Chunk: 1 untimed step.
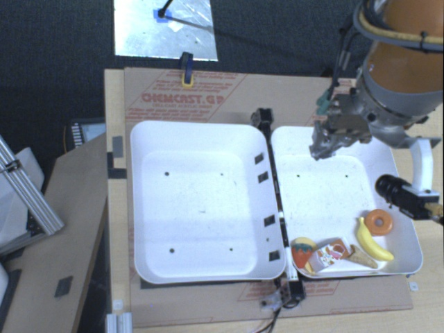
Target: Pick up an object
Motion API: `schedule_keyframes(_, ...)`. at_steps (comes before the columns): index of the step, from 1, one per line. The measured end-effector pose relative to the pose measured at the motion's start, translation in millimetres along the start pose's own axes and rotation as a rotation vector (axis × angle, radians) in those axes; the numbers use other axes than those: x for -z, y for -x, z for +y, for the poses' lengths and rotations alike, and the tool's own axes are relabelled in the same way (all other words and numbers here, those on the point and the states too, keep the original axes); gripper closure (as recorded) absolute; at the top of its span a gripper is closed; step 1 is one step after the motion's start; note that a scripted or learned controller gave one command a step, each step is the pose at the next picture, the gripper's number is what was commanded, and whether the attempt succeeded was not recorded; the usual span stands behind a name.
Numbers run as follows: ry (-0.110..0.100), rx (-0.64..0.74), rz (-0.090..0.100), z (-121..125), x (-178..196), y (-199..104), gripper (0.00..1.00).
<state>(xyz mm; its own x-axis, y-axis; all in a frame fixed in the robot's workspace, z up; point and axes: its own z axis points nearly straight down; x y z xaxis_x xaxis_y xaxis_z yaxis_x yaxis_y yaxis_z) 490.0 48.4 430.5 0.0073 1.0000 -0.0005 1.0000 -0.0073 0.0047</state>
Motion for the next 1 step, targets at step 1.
schedule_keyframes(1, 0.008, 0.000, -0.002, -2.5, 83.2, 76.4, 1.00)
